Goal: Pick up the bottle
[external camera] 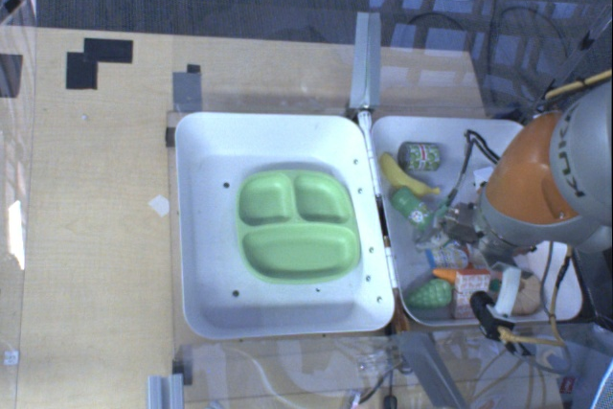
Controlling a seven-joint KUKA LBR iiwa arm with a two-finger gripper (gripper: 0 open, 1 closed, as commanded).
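The gripper [448, 227] is down in the right bin [498, 131], working low among the clutter at the bin's middle, and from this angle I cannot tell how it is set — the wrist and the tangle of objects hide that. Right beside it, just to its left, lies the bottle [414, 207]: green cap end toward the upper left, clear body running down toward the tool. Whether there is contact, I cannot tell.

Above the bottle, a yellow banana [400, 174] lies at a slant, touching or nearly touching the bottle's green end. Further up sits a small green can [420, 156] on its side. Down at the near edge of the bin, a bumpy green toy [428, 294] rests next to a red and white carton [473, 285].

Behind the tool, the orange band [522, 187] of the arm bulks large over the bin's right half, grey casing beyond it.

Over in the left bin [206, 225], a green divided tray [298, 225] lies flat in the centre, three compartments facing up. Both bins sit on the pale wooden bench [96, 235].
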